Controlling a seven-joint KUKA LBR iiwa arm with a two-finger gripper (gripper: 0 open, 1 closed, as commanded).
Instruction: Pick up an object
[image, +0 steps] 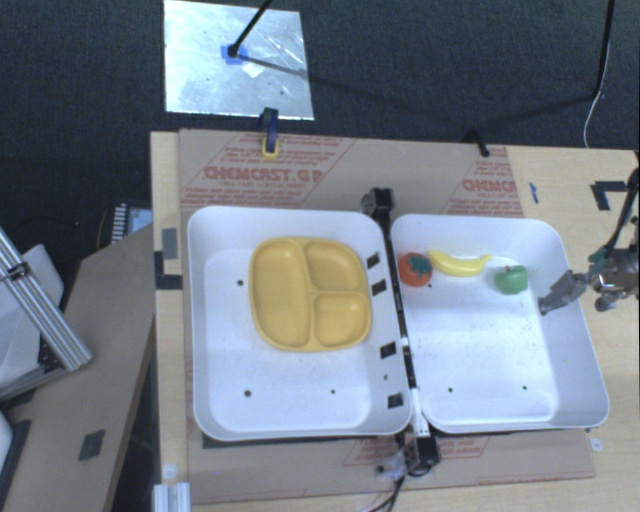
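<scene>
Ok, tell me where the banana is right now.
The banana lies in the right bin, near its back wall, between the tomato on its left and the green apple on its right.

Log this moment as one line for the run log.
claw: over right bin's right edge, holding nothing | right bin: tomato, banana, green apple | left bin: yellow divided plate

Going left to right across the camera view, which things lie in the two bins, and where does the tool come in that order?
Yellow divided plate in the left bin → red tomato-like toy → yellow banana → green apple-like toy, all three in the right bin → tool at that bin's right rim.
</scene>
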